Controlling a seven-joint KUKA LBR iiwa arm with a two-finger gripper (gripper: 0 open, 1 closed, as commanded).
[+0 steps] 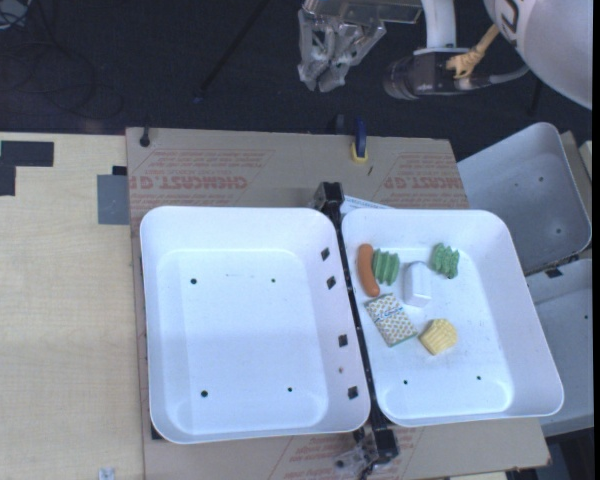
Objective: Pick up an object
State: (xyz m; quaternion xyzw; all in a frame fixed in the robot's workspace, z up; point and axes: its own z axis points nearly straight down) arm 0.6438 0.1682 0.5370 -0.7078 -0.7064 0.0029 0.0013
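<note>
At far left, a pale wooden bench top (50,308) carries dark grey and black flat patches near its upper edge. Next to it lies a brown cardboard sheet w/ red printed lettering (230,173), on which both bins sit.

Left bin: shallow white plastic tray w/ rounded corners (170,238), small dark dots on its floor. A row of black clips (338,298) runs along the seam where it meets the right bin.

Right bin: matching shallow white plastic tray (500,368), holding all loose items, grouped in its upper-middle area:
- orange sausage-shaped toy (367,269), upright along the left wall.
- green ribbed toy vegetable (386,265), touching the sausage's right side.
- white rectangular block (417,284), just right of the green piece.
- green leafy toy piece (444,259), near the block's upper right.
- flat patterned blue-white packet (391,319), tilted, below the sausage.
- yellow corn-like toy chunk (438,336), just right of the packet.

Grey two-finger gripper (323,73) hangs high above the bench's far edge, over the dark background, well apart from every item; it sits up and left of the right bin's contents. Nothing between its fingers; how far they are spread, cannot tell. Grey arm housing (540,18) enters at upper right.
</note>
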